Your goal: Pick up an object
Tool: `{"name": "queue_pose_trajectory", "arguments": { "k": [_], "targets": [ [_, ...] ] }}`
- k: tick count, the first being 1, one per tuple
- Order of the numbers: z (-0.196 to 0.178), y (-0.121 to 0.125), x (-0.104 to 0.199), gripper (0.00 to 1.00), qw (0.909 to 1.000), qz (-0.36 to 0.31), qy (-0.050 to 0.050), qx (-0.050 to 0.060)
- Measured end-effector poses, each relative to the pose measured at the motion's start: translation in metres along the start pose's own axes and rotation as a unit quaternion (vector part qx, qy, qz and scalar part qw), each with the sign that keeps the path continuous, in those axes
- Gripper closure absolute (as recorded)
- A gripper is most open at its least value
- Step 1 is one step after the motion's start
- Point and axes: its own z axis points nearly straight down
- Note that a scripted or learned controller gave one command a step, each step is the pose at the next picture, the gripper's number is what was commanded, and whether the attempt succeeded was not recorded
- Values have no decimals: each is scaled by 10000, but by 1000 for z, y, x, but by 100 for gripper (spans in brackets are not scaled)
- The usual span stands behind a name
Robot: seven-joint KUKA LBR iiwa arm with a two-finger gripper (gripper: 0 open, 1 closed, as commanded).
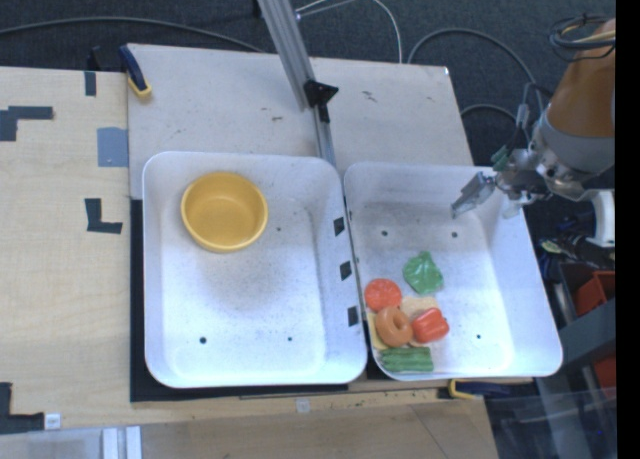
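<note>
The gripper point(470, 197) is seen with nothing in it; open or closed cannot be told. The green toy point(423, 272) is found lower-left of it.

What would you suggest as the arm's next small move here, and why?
Probably bring the end effector down-left toward the toy cluster; the green leafy piece lies closest. The end effector hangs over the right bin's upper edge, apart from every object.
</note>
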Motion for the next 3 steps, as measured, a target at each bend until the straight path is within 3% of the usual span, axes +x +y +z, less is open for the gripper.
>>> {"name": "queue_pose_trajectory", "arguments": {
  "k": [2,3],
  "targets": [
    [122,-4,2,0,10000,2,-1,5],
    [108,-2,3,100,10000,-5,-4,-17]
  ]
}}
